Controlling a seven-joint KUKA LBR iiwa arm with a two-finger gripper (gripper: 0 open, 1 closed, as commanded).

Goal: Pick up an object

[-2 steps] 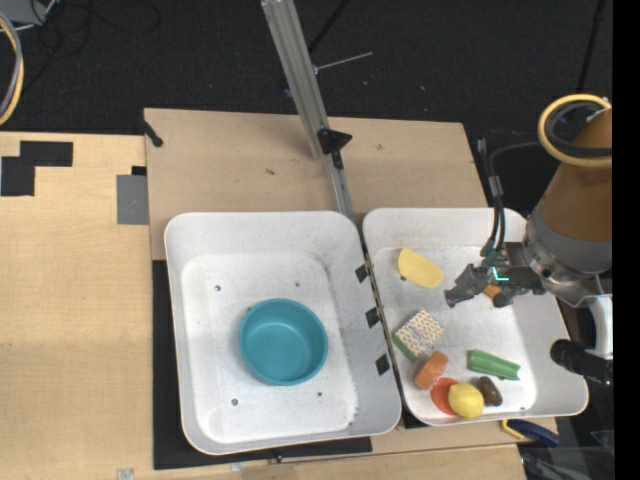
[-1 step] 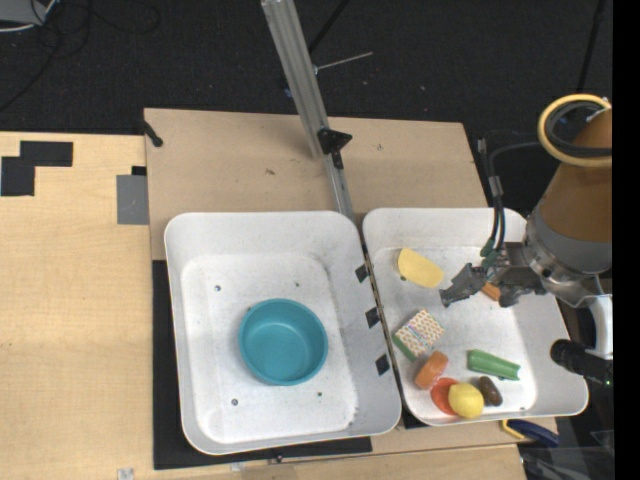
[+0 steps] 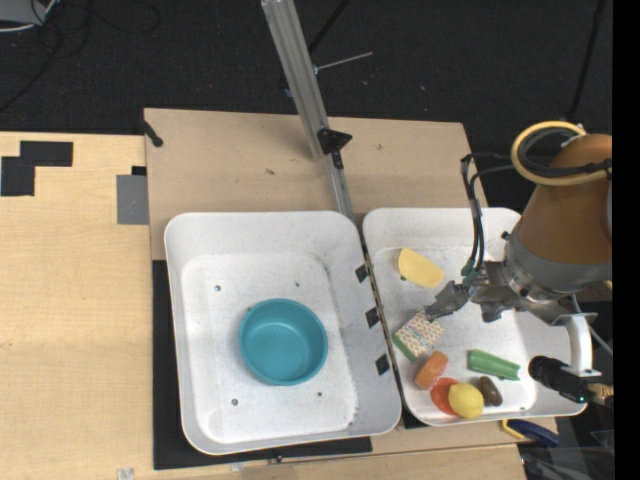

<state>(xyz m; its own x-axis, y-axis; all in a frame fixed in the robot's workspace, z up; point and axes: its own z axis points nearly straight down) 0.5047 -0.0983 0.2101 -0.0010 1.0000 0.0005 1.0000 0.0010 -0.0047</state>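
Lemon (image 3: 465, 399) by right bin's (image 3: 385, 230) front edge; gripper (image 3: 447, 303) hung just above checkered block (image 3: 419, 334), spread unclear.

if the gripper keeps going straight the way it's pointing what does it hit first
Probably the checkered block. The gripper points down and toward the view's left in the right bin, and that block lies just beyond its tip. Its height over the bin is unclear from this one slanted view, so it might pass above.

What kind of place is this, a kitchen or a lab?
Probably a robotics lab: a robot arm reaches over two white bins, one holding a blue bowl, and cables lie on the dark floor.
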